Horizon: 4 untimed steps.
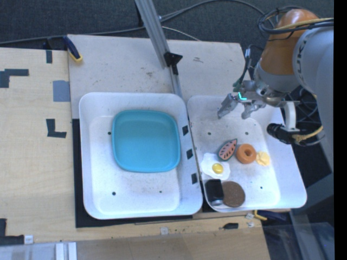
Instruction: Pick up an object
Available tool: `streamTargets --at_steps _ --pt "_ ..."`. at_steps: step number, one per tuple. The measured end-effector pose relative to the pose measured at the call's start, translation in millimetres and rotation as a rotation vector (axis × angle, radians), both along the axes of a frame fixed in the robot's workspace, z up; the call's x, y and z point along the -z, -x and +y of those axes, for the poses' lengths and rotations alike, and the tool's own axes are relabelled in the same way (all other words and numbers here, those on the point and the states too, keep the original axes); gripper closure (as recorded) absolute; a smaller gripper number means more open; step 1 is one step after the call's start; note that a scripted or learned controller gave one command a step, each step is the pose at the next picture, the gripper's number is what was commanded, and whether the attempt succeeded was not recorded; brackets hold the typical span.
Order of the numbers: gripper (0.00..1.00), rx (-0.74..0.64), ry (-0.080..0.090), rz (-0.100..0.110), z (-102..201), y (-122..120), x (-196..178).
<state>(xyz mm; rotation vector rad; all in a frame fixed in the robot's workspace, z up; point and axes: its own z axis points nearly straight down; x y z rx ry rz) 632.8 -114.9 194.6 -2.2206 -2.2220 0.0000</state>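
Observation:
My gripper (236,111) hangs open over the far part of the right bin (282,191), with nothing between its fingers. Below it, toward the bin's near half, lie several small objects: an orange ring doughnut (246,154), a reddish oval piece with dark spots (227,150), a small yellow piece (263,158), a fried egg (216,168), a brown round cookie (233,194) and a black block (214,190). The reddish piece and doughnut lie closest to the gripper, a clear gap away.
The left bin (97,145) holds a turquoise square plate (146,140). A grey metal pole (157,31) slants down to the bins' shared far corner. Black clips (189,154) sit on the wall between the bins. Cables trail behind the arm.

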Motion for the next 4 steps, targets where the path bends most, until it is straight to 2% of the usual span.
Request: streamTargets --at_steps 1,3,4 --pt "0.0 0.0 0.0 0.0 0 0 0" --pt "0.0 0.0 0.0 0.003 5 -1 87" --pt "0.0 0.0 0.001 0.001 5 -1 106"
